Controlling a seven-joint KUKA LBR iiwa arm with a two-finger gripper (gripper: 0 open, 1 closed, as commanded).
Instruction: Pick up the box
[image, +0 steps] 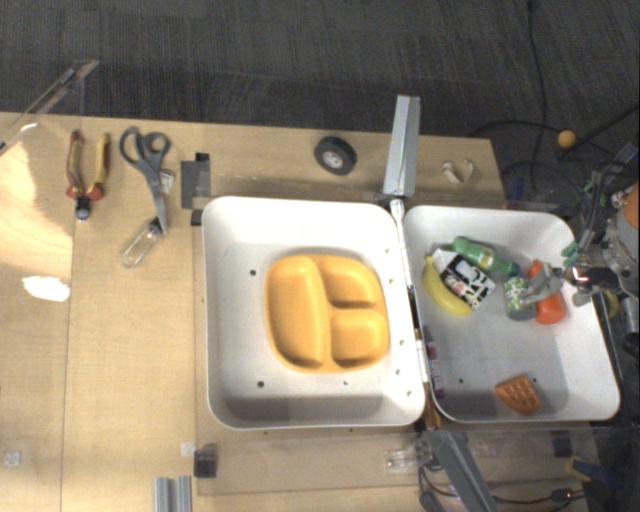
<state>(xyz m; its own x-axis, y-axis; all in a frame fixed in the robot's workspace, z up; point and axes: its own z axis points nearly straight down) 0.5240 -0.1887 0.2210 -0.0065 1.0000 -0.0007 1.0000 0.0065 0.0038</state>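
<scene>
The box (467, 279) is small, black and white, and lies in the right bin (560, 405) near its left wall, resting partly on a yellow banana-shaped item (443, 290). A green bottle (482, 254) lies just behind it. My gripper (577, 272) reaches in over the right bin's right rim, well to the right of the box and apart from it. It hangs close to a green-and-white crumpled item (519, 294) and a red-orange piece (550, 309).
An orange ridged item (517, 394) lies at the right bin's front. The left bin (230, 380) holds a yellow divided tray (327, 309). Scissors (152, 170), pliers (85, 168) and a tape roll (335, 154) lie on the bench behind the bins.
</scene>
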